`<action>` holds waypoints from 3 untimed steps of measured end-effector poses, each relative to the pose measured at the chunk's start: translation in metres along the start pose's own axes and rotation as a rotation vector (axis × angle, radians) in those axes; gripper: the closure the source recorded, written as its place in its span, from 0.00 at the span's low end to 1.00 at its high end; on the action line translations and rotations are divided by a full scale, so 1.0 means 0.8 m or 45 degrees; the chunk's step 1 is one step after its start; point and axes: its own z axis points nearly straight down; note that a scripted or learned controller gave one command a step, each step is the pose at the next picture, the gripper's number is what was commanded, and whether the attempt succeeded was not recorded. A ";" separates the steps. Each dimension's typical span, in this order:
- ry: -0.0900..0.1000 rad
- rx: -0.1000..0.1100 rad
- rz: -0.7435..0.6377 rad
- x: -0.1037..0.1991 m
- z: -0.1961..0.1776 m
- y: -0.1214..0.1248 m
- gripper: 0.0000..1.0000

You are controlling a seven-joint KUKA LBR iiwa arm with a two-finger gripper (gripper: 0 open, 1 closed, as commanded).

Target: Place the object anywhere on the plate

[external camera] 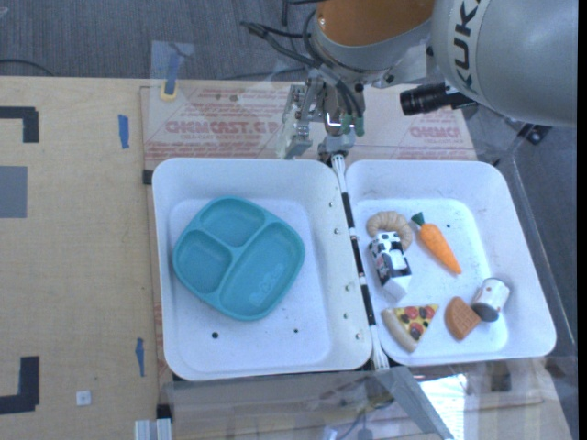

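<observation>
— Over the far edge of the desk, just past where the two bins meet, that's the gripper (pixel 321 134)?

— Yes. It hangs above the rims of the bins, under the orange band of the arm (pixel 477 26). Its jaws look slightly apart and nothing sits between them.

— And the plate?

— The teal plate (pixel 239 257) lies in the left bin (pixel 183 337), a little toward that bin's left side. It has three compartments and they hold nothing.

— Where are the things to be picked from?

— All in the right bin (pixel 514 200). Near its far left part there is a tan curled pastry (pixel 389 221), and just beside it to the right an orange carrot (pixel 437 243) with a green top, lying at a slant. Right below the pastry, touching it as far as I can see, is a black-and-white carton (pixel 391 264).

— Anything along the near edge?

— A pizza slice (pixel 409 324) at the near left corner of that bin, a brown cookie-like piece (pixel 461 318) just beside it on the right, and a small white can (pixel 491 298) on its side, touching that brown piece or nearly so; I cannot tell which.

— So the objects and the plate are well apart?

— Yes, each in its own bin, with the doubled rims between them.
</observation>
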 end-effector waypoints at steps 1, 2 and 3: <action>-0.002 -0.002 -0.351 -0.010 -0.007 0.040 1.00; 0.006 0.000 -0.334 0.123 0.020 0.004 1.00; 0.001 -0.002 -0.549 0.120 -0.059 0.090 1.00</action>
